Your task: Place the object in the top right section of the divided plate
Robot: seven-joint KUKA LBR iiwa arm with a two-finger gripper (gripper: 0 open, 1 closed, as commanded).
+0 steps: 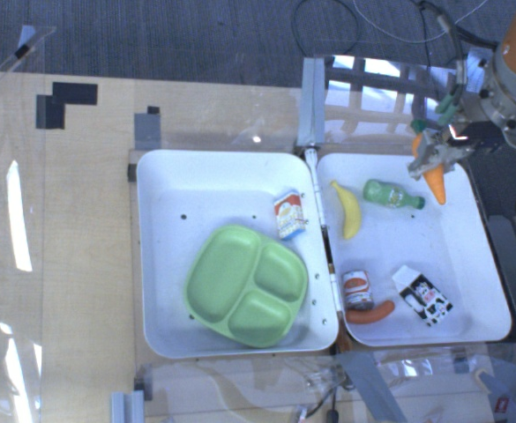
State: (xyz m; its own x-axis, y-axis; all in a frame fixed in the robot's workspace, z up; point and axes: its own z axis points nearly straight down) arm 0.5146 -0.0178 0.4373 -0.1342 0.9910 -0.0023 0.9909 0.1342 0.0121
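Observation:
The green divided plate [247, 285] lies in the left bin [169, 236], toward its front, with nothing in its sections. My gripper [436, 155] hangs over the far right corner of the right bin [482, 263]. An orange carrot [436, 185] points down from between its fingers, which are shut on its top end. The carrot appears lifted above the bin floor.
A small red-and-white carton [288, 214] stands in the left bin just behind the plate. The right bin holds a banana [347, 208], a green bottle [392, 194], a small can [356, 289], a sausage [370, 313] and a black-and-white carton [422, 295].

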